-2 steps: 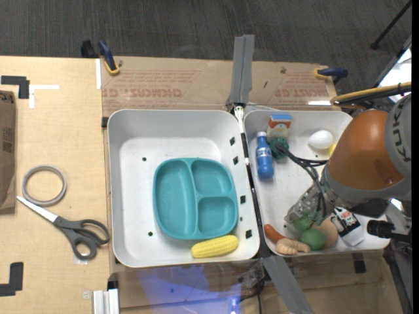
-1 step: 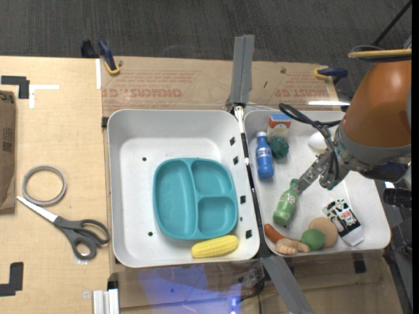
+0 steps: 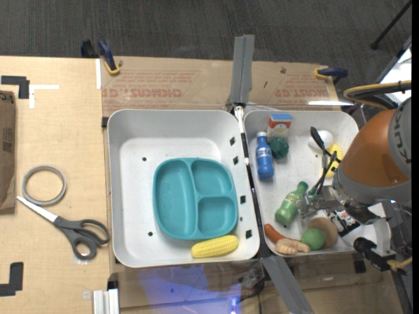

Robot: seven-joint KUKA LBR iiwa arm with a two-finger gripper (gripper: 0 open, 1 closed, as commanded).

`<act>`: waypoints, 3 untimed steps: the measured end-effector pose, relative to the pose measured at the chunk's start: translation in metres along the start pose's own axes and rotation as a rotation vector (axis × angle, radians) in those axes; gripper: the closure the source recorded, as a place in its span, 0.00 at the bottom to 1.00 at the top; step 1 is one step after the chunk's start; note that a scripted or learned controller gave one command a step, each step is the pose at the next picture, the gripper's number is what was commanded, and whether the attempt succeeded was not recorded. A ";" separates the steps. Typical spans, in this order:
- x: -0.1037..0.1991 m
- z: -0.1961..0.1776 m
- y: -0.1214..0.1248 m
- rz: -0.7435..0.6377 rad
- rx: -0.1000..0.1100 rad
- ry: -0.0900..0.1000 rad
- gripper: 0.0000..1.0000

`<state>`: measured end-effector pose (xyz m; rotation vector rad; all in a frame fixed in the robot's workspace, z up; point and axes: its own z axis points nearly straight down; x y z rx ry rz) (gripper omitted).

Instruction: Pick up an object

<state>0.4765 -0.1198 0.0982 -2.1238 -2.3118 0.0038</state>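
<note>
Occlusion first: gripper [image 3: 313,205] sits low in the right bin [image 3: 298,118], under the orange-banded arm [image 3: 373,152] that covers that bin's right side; whether its fingers are parted or closed, or grip anything, cannot be told. Landmark for all entries: the teal divided plate [image 3: 194,197].

Far left of the plate, outside the bins: brown paper bag [image 3: 6,150], cut off by the frame edge; tape ring [image 3: 44,184]; grey-handled scissors [image 3: 69,227], lying on the pale wooden bench [image 3: 52,267].

Left bin [image 3: 121,175]: plate lies flat near its middle, white floor bare along the bin's back and left walls. Yellow corn cob [image 3: 214,246] touches the plate's front edge, close to the bin's front wall.

Right of the plate, across the divider, right bin: blue bottle [image 3: 264,156]; small carton [image 3: 280,123] at the back wall; dark teal lump [image 3: 280,148] just beside the bottle; green bottle [image 3: 290,205] tilted, its upper end next to the gripper; orange carrot-like piece [image 3: 275,233]; tan object [image 3: 292,245], shape unclear; green ball [image 3: 313,239] against a tan round item [image 3: 327,227], both partly under the gripper. Black ladle-like utensil [image 3: 319,138] and yellow item [image 3: 335,154] are partly hidden by the arm.

Behind the bins: cardboard sheet [image 3: 170,87], blue clamps [image 3: 108,56], dark carpet [image 3: 196,12].
</note>
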 end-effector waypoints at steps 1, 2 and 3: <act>0.000 0.000 0.000 0.000 0.000 0.000 0.00; 0.010 0.007 0.062 0.009 -0.001 -0.001 0.00; 0.010 0.006 0.087 0.101 -0.002 -0.002 0.00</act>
